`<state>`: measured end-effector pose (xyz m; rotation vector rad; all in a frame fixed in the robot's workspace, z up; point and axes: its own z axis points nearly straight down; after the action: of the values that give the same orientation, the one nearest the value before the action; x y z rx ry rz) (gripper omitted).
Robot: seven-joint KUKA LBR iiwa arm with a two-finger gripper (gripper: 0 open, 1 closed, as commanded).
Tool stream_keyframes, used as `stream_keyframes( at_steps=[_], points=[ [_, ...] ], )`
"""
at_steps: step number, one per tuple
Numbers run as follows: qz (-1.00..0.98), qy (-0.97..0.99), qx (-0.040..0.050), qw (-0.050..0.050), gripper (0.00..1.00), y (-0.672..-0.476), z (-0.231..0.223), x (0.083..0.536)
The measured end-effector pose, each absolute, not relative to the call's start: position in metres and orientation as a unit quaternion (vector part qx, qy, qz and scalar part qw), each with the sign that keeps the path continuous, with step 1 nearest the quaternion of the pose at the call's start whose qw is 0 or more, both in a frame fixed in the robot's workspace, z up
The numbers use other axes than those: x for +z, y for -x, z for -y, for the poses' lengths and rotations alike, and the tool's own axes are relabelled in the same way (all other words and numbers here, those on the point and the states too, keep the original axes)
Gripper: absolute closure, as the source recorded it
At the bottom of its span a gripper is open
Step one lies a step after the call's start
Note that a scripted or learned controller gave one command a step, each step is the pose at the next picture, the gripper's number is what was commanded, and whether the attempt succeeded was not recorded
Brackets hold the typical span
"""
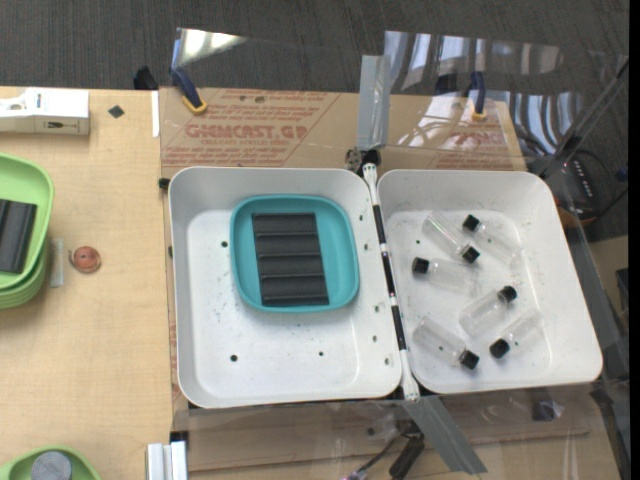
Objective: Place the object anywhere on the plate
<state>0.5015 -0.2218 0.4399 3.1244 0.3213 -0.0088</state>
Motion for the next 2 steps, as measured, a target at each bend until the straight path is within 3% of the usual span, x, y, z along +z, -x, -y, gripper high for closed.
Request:
stream_keyframes(
  at_steps=[1,2],
  points=[
    [-0.100,-0.995,-0.0031,-0.001,0.00,-0.4782,0.2220,0.4402],
    [-0.102,-0.995,-0.0028,0.000,0.00,-0.4848,0.2218,0.4401]
  ],
)
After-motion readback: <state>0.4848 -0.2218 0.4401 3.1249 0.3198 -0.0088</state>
